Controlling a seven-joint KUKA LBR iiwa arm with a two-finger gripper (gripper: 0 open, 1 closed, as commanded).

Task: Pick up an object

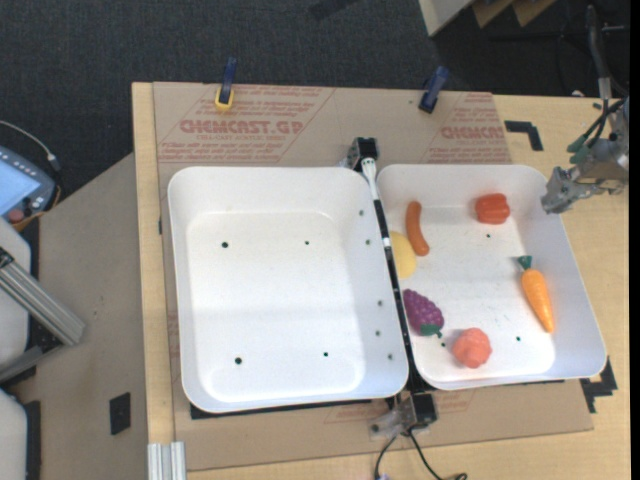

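Two white bins sit side by side on a brown board (300,118) printed with red lettering. At the board's far edge a yellow clamp (226,93) stands to the left and a blue clamp (433,90) further right. The left bin (180,268) shows small dark holes in its floor. A black clip (362,151) sits at the far end of the seam where the bins meet, and another clip (412,411) with trailing wires sits at the near end.

All six toys lie in the right bin (585,338). A yellow piece (403,256) rests against the bin's left wall, touching the lower end of an orange sausage (416,228) that lies lengthwise just beside it. Nearer the front, purple grapes (423,311) lie close to the left wall. A round red-orange fruit (471,347) lies just right of the grapes, near the front rim. A red pepper (491,208) sits alone toward the far side. A carrot (537,298), green top pointing away, lies along the right wall, well apart from the pepper.

The gripper (553,198) hangs at the bin's far right corner, over the rim, to the right of the pepper and not touching any toy. Whether it is spread or pressed together cannot be told from this angle; nothing is seen within it.
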